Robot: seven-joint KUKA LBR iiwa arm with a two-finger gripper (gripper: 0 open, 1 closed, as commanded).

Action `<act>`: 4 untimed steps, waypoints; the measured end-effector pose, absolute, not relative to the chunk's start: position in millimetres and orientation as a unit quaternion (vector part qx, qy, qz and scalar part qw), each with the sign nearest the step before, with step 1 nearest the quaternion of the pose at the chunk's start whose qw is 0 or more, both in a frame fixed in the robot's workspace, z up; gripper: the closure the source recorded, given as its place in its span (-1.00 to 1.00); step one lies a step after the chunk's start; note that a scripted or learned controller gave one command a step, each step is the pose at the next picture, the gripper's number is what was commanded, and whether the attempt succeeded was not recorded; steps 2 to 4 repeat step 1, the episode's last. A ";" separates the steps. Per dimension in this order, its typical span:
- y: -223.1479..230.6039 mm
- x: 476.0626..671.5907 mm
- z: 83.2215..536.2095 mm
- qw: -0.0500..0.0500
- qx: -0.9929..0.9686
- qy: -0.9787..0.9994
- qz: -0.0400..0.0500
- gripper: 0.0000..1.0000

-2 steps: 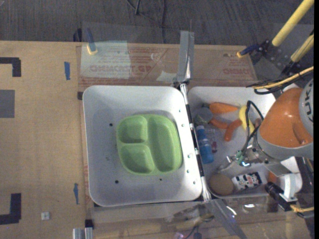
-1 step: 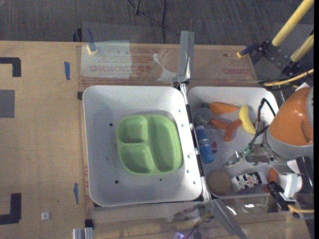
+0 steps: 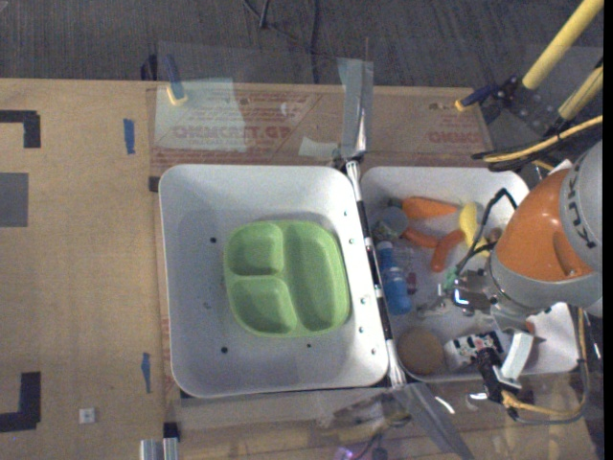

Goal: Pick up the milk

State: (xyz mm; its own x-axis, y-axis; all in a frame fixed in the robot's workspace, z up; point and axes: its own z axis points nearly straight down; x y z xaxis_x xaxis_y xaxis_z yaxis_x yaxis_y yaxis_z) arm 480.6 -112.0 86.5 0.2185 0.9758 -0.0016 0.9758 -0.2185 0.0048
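The milk looks like a small white carton with dark print (image 3: 466, 345), lying near the front wall of the right bin (image 3: 560, 353), just right of a brown round thing (image 3: 420, 351). My gripper (image 3: 460, 297) reaches down into the right bin from the right, below the grey and orange wrist (image 3: 541, 242). It hangs a little behind the carton, over the middle of the bin. The wrist and its fittings hide part of the carton's right end.
The right bin also holds a blue bottle (image 3: 393, 278) along its left wall, orange carrot pieces (image 3: 433, 208), a yellow piece (image 3: 467, 220) and a grey item (image 3: 391, 222). A green divided plate (image 3: 285, 278) lies in the left bin (image 3: 192, 209).
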 end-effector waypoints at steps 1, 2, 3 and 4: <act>-116.8 481.6 86.5 0.001 0.804 0.595 0.002 -1.00; -116.8 481.6 86.5 0.001 0.804 0.595 0.002 -1.00; -116.8 481.6 86.5 0.001 0.804 0.595 0.002 -1.00; -116.8 481.6 86.5 0.001 0.804 0.595 0.002 -1.00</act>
